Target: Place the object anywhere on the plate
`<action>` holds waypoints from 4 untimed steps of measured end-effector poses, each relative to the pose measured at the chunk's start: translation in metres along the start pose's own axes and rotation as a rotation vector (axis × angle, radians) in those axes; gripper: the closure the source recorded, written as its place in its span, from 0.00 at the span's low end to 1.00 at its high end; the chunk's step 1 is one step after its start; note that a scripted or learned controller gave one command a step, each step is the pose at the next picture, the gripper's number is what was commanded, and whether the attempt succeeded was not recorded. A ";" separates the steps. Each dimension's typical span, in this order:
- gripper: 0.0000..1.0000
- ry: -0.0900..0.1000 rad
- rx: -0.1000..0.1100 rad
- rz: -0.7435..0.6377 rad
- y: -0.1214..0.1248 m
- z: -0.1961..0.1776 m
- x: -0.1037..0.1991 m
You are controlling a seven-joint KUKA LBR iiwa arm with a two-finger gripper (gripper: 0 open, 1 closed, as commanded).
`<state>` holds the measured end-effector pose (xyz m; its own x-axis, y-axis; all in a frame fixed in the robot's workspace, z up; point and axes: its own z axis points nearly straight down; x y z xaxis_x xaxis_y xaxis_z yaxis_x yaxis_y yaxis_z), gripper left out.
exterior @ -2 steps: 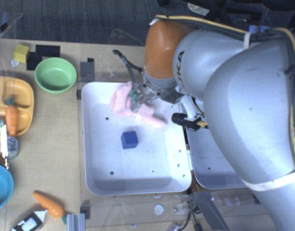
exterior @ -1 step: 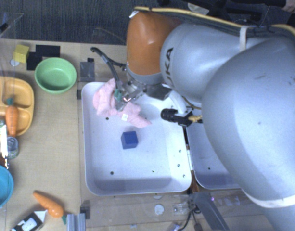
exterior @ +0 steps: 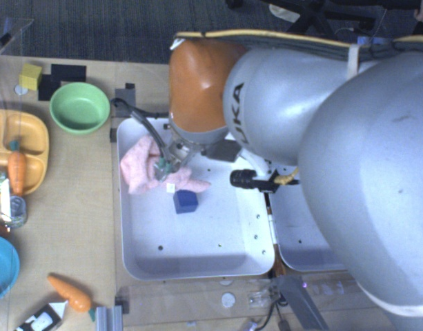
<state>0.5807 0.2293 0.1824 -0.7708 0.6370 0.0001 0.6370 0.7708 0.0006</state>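
In the left white bin [exterior: 197, 254], a crumpled pink cloth [exterior: 139, 165] lies at the back left. A small blue cube [exterior: 185, 201] sits just in front of the cloth's right end. My gripper [exterior: 165, 164] points down from the orange wrist band onto the cloth's right part, touching or nearly touching it, a little behind and left of the cube. The arm hides the cloth's rear edge. A blue plate [exterior: 0, 266] shows at the bench's left edge, outside the bins.
A green bowl [exterior: 79, 107] stands left of the bin's back corner. A yellow divided tray [exterior: 28, 138] holds a small carrot [exterior: 16, 172]. Another carrot [exterior: 71, 294] lies near the front left. The grey arm covers most of the right bin [exterior: 301, 254].
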 end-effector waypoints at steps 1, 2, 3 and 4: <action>1.00 0.000 0.001 0.368 0.012 0.074 -0.051; 1.00 -0.001 0.003 1.000 0.024 0.038 -0.039; 1.00 -0.002 0.000 0.732 0.046 -0.013 -0.047; 1.00 0.001 0.003 0.508 0.005 0.050 -0.006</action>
<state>0.5888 0.2296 0.1320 -0.3635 0.9316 0.0005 0.9316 0.3635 -0.0027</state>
